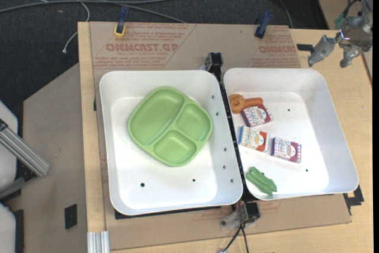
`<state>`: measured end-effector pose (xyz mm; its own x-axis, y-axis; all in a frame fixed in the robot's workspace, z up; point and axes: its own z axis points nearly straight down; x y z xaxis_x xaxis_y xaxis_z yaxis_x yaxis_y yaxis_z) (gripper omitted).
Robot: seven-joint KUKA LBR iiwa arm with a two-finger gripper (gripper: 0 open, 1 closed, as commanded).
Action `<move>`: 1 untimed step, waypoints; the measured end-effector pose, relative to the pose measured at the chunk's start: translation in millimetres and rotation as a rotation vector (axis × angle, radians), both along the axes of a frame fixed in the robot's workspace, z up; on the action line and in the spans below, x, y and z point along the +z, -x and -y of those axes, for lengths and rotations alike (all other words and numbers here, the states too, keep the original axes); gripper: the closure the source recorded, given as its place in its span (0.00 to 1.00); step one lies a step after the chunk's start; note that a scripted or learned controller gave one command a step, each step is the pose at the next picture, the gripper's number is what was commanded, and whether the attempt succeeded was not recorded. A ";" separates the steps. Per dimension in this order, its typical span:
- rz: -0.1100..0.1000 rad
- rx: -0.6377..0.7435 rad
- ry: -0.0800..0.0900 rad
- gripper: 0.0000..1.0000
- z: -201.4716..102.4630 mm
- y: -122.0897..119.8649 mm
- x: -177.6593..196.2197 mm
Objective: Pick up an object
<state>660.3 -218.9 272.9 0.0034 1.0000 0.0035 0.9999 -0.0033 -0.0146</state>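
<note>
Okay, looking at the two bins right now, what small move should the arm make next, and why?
Probably swing the pincer inward and down over the right bin. It sits outside that bin's far right corner, holding nothing, while the small things lie in that bin: an orange toy, three small packets and a green toy. The packet nearest the middle lies apart from the rest.
</note>
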 end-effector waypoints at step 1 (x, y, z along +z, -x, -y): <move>0.014 0.004 0.003 0.00 -1.2 -2.0 9.6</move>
